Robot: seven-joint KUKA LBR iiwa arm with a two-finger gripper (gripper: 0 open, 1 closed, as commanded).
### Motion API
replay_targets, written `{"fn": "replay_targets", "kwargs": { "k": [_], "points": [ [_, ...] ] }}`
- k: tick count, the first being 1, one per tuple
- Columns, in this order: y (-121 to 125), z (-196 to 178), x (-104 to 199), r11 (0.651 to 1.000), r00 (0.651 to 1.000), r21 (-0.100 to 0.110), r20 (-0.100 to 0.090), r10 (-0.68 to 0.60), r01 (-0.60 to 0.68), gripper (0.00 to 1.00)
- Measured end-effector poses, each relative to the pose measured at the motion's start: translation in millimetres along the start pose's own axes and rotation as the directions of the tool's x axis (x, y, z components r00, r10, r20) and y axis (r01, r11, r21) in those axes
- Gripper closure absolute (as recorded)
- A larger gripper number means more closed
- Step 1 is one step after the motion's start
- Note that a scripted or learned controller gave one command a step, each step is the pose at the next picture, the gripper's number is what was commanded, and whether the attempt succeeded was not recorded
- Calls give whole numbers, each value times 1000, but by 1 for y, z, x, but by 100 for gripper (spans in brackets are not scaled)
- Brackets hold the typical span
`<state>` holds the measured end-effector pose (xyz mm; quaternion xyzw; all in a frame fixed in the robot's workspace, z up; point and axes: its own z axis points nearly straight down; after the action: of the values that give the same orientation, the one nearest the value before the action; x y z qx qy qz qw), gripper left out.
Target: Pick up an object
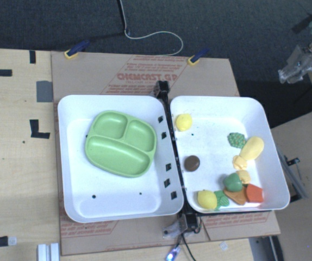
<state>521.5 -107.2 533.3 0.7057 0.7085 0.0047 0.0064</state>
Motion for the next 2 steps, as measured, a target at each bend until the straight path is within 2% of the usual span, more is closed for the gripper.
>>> {"fn": "replay_targets", "kwargs": {
  "k": [1, 2],
  "points": [
    [-42, 109, 67, 1000, 1000, 29, -5, -2, 3, 100],
    [-38, 25, 72, 1000, 1000, 8, -2, 1, -1, 100]
  ]
}}
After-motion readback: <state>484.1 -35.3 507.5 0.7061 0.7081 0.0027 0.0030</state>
